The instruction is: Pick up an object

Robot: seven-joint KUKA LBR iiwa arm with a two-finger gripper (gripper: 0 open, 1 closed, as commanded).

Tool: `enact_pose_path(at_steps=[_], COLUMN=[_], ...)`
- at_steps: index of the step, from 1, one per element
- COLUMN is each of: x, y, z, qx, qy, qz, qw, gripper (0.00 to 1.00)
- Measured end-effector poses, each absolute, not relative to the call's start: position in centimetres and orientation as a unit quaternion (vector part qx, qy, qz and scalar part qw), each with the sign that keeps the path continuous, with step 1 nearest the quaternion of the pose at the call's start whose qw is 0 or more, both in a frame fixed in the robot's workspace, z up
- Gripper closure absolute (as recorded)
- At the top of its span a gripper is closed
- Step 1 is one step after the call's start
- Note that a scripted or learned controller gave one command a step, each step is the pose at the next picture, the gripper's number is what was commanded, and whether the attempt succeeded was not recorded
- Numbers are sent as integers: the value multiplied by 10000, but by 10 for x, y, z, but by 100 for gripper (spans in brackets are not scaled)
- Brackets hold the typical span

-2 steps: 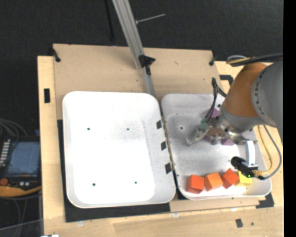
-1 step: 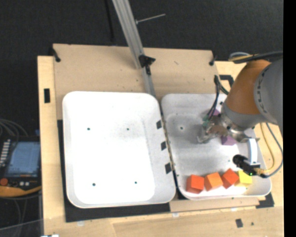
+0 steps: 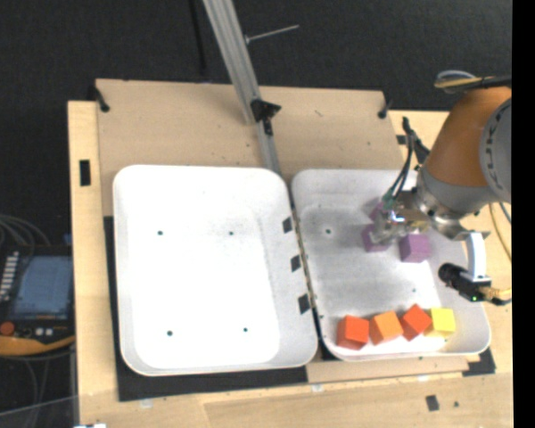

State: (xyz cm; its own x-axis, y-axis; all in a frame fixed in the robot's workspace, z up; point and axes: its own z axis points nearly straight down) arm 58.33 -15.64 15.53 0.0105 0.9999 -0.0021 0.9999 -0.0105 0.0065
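Purple, matte and blocky, three small cubes are sitting in the right-hand shallow white plastic bin (image 3: 339, 194): one small purple cube (image 3: 375, 239) lying at mid-bin, a second purple cube (image 3: 415, 247) just to its right, and a third purple piece (image 3: 377, 210) peeking out just beyond them. The grey metal hand (image 3: 394, 224) is hanging over this cluster, reaching in from the right below the arm's smooth orange band (image 3: 459, 141); whether it is gripping anything I cannot tell. Along that bin's near wall a row of hard-edged blocks is lining up, touching side by side: a red-orange block (image 3: 353, 331), an orange block (image 3: 386, 326), a tilted red block (image 3: 416, 321) and a yellow block (image 3: 442, 319). The left-hand white bin (image 3: 201, 266), smooth with rounded corners, is lying beside it on the pale wooden bench (image 3: 205, 114). A slanted grey metal rail (image 3: 236, 61) is crossing the far side.
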Motion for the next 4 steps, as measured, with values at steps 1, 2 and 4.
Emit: enact_pose_path(at_steps=[1, 2, 4], x=[580, 581, 588], y=[-151, -153, -56], z=[203, 223, 229], qx=[7057, 7061, 7049], qy=[7085, 7081, 7093], qz=[18, 12, 4], qw=[30, 20, 2], gripper=[100, 100, 100])
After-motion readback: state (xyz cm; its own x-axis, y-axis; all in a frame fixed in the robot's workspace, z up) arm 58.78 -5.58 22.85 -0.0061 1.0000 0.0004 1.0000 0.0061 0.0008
